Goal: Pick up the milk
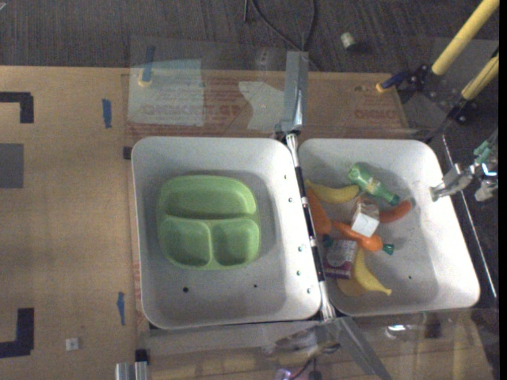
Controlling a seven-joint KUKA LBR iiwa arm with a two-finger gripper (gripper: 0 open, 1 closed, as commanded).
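Lying among toy food in right bin (444, 180), milk (365, 218), axis unclear

A green divided tray (209, 230) sits in the left bin (150, 291). In the right bin (451, 275) lie two bananas (334, 192) (366, 277), a green bottle (371, 182), a carrot (358, 236) and a dark red packet (341, 258), close together.
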